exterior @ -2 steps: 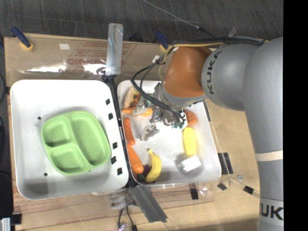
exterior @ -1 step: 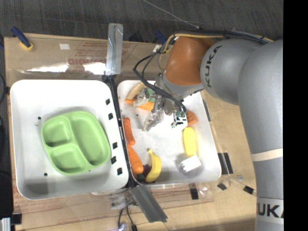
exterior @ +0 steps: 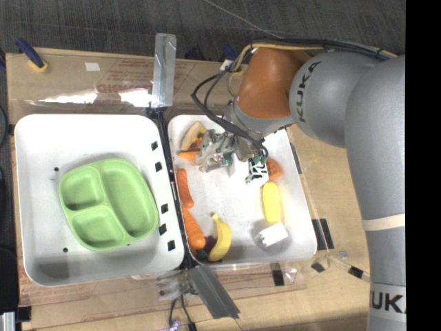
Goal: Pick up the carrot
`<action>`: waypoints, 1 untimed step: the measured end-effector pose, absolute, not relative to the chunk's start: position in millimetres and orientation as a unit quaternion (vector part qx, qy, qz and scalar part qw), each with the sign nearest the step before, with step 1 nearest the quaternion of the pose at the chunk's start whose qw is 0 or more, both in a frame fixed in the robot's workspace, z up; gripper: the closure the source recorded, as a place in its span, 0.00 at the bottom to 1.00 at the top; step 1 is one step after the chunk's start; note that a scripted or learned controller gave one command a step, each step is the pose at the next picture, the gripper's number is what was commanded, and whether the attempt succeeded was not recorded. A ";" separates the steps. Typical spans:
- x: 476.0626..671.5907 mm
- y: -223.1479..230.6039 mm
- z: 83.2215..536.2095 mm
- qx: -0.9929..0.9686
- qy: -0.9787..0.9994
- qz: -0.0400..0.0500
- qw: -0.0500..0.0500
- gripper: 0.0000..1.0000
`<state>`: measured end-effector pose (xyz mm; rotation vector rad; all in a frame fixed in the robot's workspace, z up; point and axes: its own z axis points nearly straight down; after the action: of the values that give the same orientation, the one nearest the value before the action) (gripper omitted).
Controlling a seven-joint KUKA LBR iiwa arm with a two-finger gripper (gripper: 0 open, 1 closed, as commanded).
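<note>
Your hand (exterior: 227, 154) hangs over the right bin (exterior: 303, 205); grip state can't be told. Carrot (exterior: 193, 229) lies along its left wall.

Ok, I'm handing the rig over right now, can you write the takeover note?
Gripper: low over the right bin's top-left area; nothing seen held.
Carrots: several orange pieces lie along the bin's left wall, one by the banana, one small piece just left of the gripper.
Left bin holds the green tray.
Done: approach. Left: grasp and lift a carrot.
</note>
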<state>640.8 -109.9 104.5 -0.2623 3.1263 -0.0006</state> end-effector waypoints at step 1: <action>538.7 -52.3 195.4 -0.091 0.996 0.000 0.004 1.00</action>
<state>538.7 -52.3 195.4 -0.2867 3.1214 -0.0015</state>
